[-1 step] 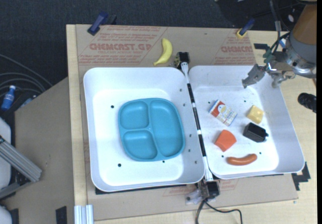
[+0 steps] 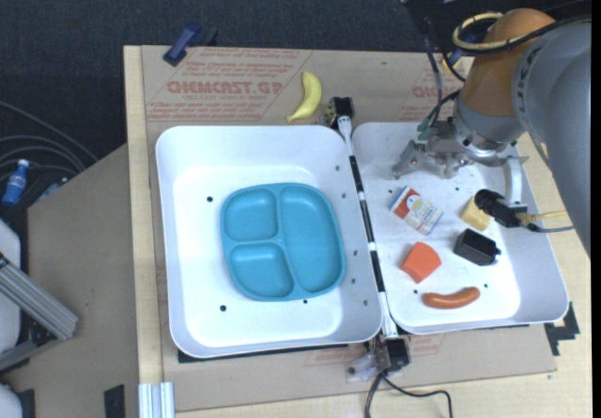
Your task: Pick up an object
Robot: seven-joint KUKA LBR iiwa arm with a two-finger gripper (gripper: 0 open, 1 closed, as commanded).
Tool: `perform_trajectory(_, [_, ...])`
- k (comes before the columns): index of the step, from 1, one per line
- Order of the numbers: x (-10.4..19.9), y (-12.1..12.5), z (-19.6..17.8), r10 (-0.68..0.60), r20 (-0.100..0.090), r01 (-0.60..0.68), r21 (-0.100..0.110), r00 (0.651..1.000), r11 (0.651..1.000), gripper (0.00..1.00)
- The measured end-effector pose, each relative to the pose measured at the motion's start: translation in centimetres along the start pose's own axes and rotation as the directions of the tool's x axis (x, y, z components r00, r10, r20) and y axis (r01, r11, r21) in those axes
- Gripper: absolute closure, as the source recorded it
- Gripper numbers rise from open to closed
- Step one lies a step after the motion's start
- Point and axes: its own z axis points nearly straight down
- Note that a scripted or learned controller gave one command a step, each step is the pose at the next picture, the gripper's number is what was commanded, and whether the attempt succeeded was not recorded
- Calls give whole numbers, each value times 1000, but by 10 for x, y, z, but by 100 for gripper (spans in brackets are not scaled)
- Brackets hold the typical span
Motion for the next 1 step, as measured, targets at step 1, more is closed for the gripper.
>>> perform_trajectory(1, [0, 1, -11, -1, 1, 1, -2, 1000, 1000, 100])
